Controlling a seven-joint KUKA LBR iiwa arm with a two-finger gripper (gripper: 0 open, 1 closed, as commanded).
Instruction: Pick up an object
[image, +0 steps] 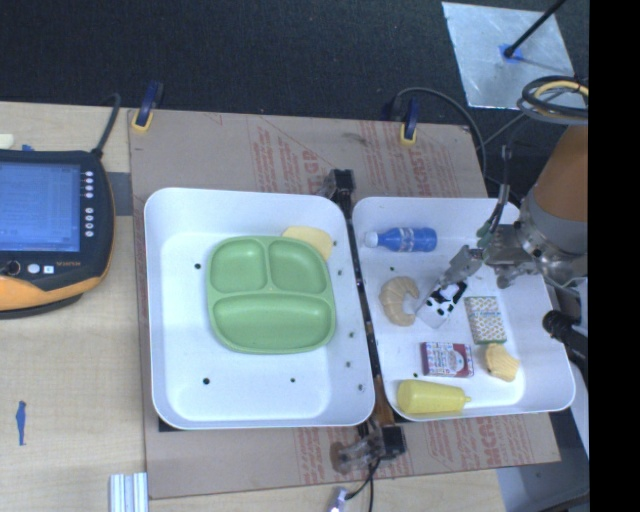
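Two shallow white bins sit side by side on a cardboard-covered worktop (250, 160).

Left bin (180, 390): a pale green three-compartment plastic plate (270, 295) lies near its middle. A pale yellow rounded object (310, 238) rests at the plate's far right corner, touching or partly tucked under its rim — cannot tell which.

Right bin (540, 400):
- small clear plastic bottle with a blue label (402, 239), lying on its side near the far left corner
- tan rounded bread-like item (401, 299), near the left wall, about midway
- small black-and-white toy figure (445, 300), just right of the tan item
- small pale patterned packet (485, 319), right of the figure
- dark red rectangular packet (446, 358), toward the near edge
- small yellow lumpy item (502, 362), right of the red packet
- yellow squeeze bottle (431, 397), lying on its side along the near wall

The grey arm with the orange band (560, 190) reaches in from the right edge. The claw (458, 275) is over the middle of the right bin, just above the black-and-white figure. Fingers appear slightly apart; contact with the figure cannot be made out, and nothing is visibly between them.

A handheld control pendant with a blue screen (45, 225) lies at the worktop's left edge.
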